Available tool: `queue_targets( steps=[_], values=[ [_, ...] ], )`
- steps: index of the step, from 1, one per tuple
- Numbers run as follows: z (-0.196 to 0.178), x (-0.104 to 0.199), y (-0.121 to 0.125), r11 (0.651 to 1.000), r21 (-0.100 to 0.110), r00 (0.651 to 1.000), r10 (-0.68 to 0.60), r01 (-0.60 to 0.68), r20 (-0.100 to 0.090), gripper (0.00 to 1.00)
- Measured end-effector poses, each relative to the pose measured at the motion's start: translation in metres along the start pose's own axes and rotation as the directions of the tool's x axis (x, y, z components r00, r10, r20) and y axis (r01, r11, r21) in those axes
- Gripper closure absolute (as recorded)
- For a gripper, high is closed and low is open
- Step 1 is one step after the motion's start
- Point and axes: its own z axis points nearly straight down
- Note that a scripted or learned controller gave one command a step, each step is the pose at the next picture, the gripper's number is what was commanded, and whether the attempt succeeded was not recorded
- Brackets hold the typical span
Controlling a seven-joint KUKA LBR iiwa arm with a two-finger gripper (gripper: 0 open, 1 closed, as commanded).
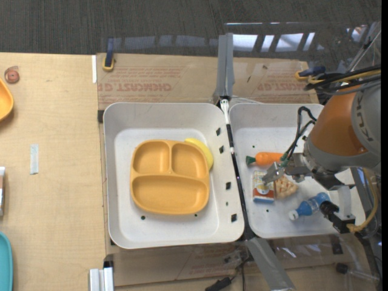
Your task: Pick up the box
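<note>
The box (263, 190) is a small flat pack, white with red and a blue edge, lying in the right bin (267, 220) near its middle. My gripper (277, 173) hangs right above the box's upper right corner, over a tan crumpled bag (285, 188) that lies against the box. The grey arm with its orange band (339, 129) comes in from the right. The view does not show anything held in the gripper.
In the right bin an orange carrot toy (267, 159) lies just above the gripper, and a blue bottle (309, 206) lies at the lower right. The left bin (115, 162) holds an orange divided plate (170, 177) with a yellow piece (203, 149) behind it.
</note>
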Motion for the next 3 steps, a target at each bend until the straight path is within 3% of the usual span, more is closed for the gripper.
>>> queue_targets(
  steps=[3],
  values=[
    [0.0128, 0.0087, 0.0024, 0.998, 0.011, 0.998, 0.067, -0.067, -0.008, 0.00]
  ],
)
